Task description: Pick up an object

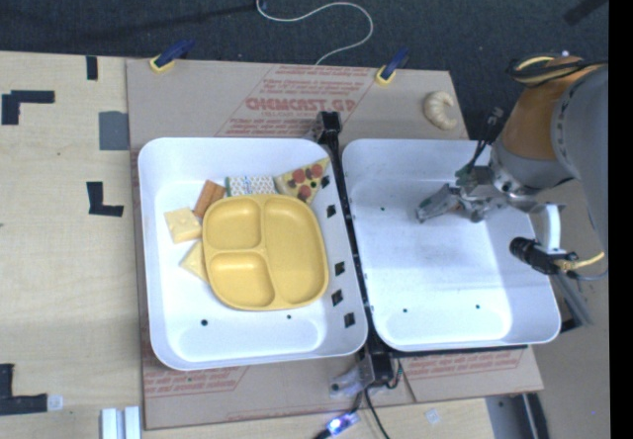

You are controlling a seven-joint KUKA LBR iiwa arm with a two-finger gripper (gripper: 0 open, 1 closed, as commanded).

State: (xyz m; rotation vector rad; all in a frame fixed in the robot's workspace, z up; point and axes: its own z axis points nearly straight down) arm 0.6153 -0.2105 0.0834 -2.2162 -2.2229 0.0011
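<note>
- Two white bins sit side by side on the worktop (59, 259); we see the left bin (163, 318) holding a yellow divided plate (265, 251) amid small food-like pieces (184, 224).
- The arm (554, 131) reaches over the right bin (445, 318), its gripper (427, 209) low above the bin's bare floor.
- We cannot tell whether the jaws are open or closed; we see nothing between them.
- A beige lump (442, 109) lies on the cardboard beyond the right bin.

A robotics lab: clamped cardboard (297, 101) under white bins (158, 170).
</note>
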